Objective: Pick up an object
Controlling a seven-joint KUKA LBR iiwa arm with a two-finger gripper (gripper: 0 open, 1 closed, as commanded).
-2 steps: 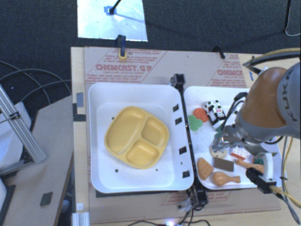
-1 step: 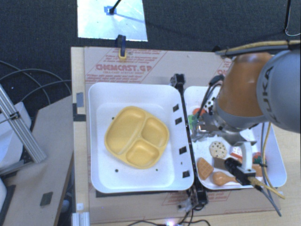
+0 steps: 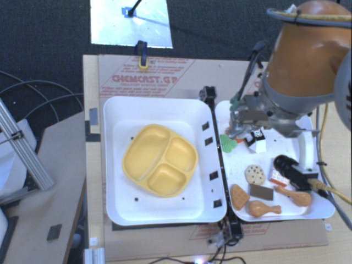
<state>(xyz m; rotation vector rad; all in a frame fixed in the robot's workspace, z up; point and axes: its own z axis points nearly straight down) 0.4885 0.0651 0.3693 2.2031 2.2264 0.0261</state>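
Observation:
My gripper (image 3: 237,127) hangs low over the upper left part of the right bin (image 3: 322,210), under the arm's big orange and grey wrist. A green item (image 3: 227,144) lies just below it by the bin's left wall; whether they touch is unclear. A small white, black and red block (image 3: 256,141) sits just right of the gripper. Nearer the front lie a speckled round cookie (image 3: 254,174), a grey-brown block (image 3: 260,192), an orange pastry (image 3: 238,196), a tan drumstick (image 3: 263,207) and an orange carrot-like piece (image 3: 295,196).
The left bin (image 3: 118,202) holds a yellow divided plate (image 3: 160,159). A small red and white item (image 3: 276,176) lies beside the cookie. The divider between the bins (image 3: 215,153) runs just left of the gripper. The arm covers the right bin's back part.

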